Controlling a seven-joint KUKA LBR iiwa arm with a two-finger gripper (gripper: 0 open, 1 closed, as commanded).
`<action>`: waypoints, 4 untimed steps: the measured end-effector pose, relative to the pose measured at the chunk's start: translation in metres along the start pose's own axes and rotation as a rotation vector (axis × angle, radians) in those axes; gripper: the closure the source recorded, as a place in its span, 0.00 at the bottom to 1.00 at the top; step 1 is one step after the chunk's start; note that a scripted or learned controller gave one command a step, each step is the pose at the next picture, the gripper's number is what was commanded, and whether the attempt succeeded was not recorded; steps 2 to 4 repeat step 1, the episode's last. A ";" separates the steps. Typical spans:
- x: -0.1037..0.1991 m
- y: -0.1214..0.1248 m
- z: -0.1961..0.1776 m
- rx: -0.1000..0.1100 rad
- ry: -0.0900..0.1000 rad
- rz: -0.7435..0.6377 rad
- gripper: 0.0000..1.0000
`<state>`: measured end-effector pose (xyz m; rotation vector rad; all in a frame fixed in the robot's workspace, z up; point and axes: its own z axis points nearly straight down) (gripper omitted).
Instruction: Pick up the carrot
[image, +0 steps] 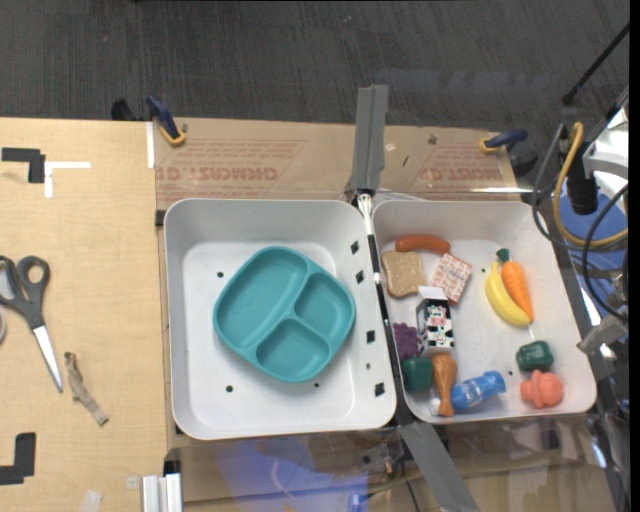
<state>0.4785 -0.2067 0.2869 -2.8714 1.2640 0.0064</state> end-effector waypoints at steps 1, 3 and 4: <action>0.008 -0.002 0.153 -0.002 -0.001 -0.098 0.00; 0.008 -0.002 0.153 -0.002 -0.001 -0.098 0.00; 0.008 -0.002 0.153 -0.002 -0.001 -0.098 0.00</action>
